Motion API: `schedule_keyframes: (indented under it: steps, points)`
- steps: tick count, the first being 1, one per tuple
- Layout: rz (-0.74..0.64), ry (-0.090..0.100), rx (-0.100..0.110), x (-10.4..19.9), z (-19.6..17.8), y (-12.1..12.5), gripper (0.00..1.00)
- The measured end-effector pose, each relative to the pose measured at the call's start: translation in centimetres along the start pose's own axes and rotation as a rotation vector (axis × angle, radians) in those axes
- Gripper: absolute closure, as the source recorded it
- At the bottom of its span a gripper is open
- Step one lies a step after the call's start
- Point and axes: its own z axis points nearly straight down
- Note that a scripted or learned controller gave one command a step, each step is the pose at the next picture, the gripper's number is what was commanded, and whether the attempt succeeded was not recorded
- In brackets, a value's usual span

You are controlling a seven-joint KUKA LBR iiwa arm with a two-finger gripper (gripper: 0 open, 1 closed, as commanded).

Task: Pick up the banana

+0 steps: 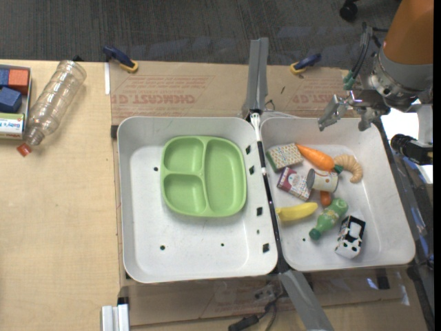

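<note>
The grey arm with the orange band reached in from the right, and its 2-finger gripper hung above the far rim of the right-hand shallow white bin. Its 2 fingers stood spread apart, with nothing between them. It was well apart from the task's thing.

The left-hand shallow white bin bore a light green plastic plate with 3 compartments, lying flat near its middle.

The right-hand bin held the clutter. The small yellow toy banana lay on its side near that bin's left wall, about midway down, its length running roughly left to right with a slight upward curve. A red and white printed carton lay just beyond it, and a green plastic bottle-shaped toy lay just beside its right end, close enough that touching could not be ruled out. An orange toy carrot, a tan curved toy and a black and white cow figure sat further off.

The banana looked like a hollow plastic toy, so it was probably light, stiff and smooth, apt to slip or roll under uneven pressure but unlikely to break. The best hold seemed to be across its thick middle, fingers closing on the 2 long sides, which would keep them away from the green toy and the bin wall.
</note>
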Motion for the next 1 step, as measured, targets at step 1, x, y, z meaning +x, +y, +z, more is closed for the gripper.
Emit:
schedule_keyframes:
  steps: [1]
  points:
    - [-0.196,-0.001,-0.003,-11.81,6.61,4.38,0.0]
